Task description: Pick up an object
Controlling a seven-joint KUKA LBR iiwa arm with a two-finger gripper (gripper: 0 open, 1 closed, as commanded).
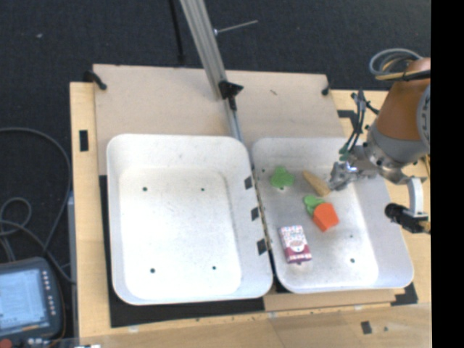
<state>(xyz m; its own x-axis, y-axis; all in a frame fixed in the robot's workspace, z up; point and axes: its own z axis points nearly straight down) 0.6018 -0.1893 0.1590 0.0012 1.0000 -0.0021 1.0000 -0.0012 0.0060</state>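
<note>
The two-finger gripper (pixel 339 176), finger spacing not discernible, hangs beside the tan wooden stick (pixel 316 183) in the right white bin (pixel 391 267); risk: the stick, lying flat near the orange block (pixel 325 217), skids aside under an off-centre descent.

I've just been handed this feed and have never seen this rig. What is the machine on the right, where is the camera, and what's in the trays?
One fixed camera looks down at a slant on a bench with two shallow white bins. The grey and orange machine is a robot arm reaching in from the right; its pincer hangs over the right bin. That bin holds a green piece, a tan stick, an orange block touching a smaller green block, and a small red-and-white carton. Nothing visibly sits in the pincer.
</note>
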